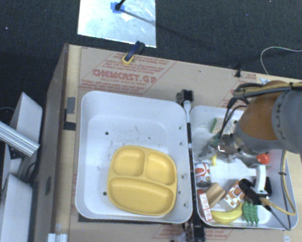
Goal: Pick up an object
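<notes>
The grey arm with its orange band (260,116) reaches in from the right and hangs low over the right bin (203,114). Its gripper (219,148) is down in the middle of that bin, just above a red and white can (202,172). Nothing shows in its grasp. Toward the front of the bin lie a brown block (214,193), an orange and white carton (233,195), a yellow banana (226,214) and a green toy (250,212). A small red item (264,158) sits to the gripper's right, partly under the arm.
The left bin (103,112) holds a yellow divided plate (143,180) toward its front. A small green and white packet (216,125) lies at the back of the right bin. A metal divider (189,133) runs between the bins.
</notes>
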Available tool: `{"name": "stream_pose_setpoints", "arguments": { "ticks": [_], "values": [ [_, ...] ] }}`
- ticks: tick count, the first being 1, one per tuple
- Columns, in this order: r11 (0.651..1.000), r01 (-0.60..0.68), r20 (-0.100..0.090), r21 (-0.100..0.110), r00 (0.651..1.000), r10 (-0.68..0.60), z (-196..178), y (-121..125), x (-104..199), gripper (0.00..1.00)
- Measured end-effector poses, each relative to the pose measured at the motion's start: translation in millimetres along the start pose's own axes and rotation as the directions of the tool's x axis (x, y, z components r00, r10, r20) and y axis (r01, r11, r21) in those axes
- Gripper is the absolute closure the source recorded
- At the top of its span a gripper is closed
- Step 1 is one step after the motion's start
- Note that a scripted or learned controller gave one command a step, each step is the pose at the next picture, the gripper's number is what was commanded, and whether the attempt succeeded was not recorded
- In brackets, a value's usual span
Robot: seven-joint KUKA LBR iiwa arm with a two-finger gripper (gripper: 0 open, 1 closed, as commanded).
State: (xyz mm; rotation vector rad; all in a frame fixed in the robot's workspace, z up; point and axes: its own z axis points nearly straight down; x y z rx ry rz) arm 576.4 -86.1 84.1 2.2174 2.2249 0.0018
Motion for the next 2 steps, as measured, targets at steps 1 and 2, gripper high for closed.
{"name": "stream_pose_setpoints", "arguments": {
  "ticks": [1,2],
  "values": [
    [1.000,0.001,0.002,-0.002,1.000,-0.001,-0.9,51.4,-23.8,0.00],
    [1.000,0.003,0.001,0.000,1.000,-0.003,-11.1,51.3,-23.8,1.00]
  ]
}}
